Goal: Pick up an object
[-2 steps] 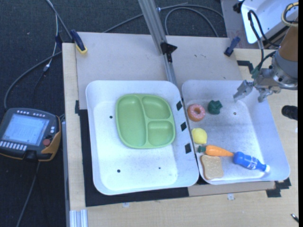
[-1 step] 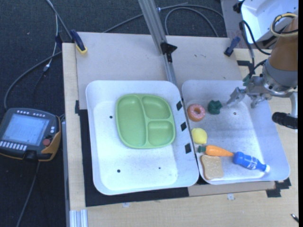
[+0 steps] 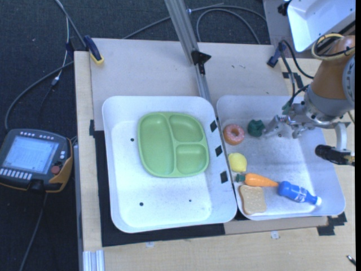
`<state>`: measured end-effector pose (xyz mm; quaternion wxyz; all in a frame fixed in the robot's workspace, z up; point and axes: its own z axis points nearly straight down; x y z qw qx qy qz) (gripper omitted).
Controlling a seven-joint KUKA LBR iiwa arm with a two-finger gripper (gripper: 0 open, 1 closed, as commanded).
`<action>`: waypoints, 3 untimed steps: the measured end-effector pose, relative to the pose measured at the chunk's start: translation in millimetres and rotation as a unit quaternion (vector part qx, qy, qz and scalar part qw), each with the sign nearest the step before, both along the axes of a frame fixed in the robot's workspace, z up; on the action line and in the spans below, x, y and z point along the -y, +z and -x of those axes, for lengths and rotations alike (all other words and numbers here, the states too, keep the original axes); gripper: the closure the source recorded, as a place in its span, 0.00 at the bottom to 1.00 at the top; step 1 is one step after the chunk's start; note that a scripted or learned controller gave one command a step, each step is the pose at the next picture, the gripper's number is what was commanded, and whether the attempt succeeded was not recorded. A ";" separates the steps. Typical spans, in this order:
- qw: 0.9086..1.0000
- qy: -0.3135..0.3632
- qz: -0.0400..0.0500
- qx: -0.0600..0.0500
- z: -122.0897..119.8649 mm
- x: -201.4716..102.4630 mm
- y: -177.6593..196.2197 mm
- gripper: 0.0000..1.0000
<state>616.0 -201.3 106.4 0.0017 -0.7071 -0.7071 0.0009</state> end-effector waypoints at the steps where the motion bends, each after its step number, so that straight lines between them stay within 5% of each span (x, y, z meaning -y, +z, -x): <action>1: 1.000 0.000 0.000 0.000 -0.1 -0.6 -22.3 0.00; 2: 1.000 0.001 0.001 0.003 -1.7 -0.7 -9.0 1.00; 3: 1.000 0.001 0.002 0.006 -1.6 -6.0 54.8 1.00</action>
